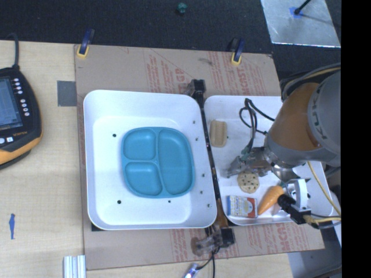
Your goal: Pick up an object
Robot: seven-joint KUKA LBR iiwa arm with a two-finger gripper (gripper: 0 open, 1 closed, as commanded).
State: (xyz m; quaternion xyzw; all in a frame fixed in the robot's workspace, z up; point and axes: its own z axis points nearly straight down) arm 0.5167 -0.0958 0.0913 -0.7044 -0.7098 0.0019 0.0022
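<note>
Across a light wooden bench (40, 184) lies brown cardboard (174, 68) bearing two white bins. Left bin (98, 207) holds a blue sectioned plastic plate (157, 161). Right bin (229, 106) holds a tan bread slice (218, 133), round cookie (248, 182), orange carrot (270, 199) and small carton (241, 206). Gripper (246, 164) hovers just above the cookie; whether anything is grasped, I cannot tell.

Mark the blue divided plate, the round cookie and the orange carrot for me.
blue divided plate (157, 161), camera view, centre ridge.
round cookie (248, 182), camera view, its top face.
orange carrot (269, 200), camera view, mid-body.

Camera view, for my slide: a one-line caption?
Arm over right bin; blue plate in left bin.
</note>
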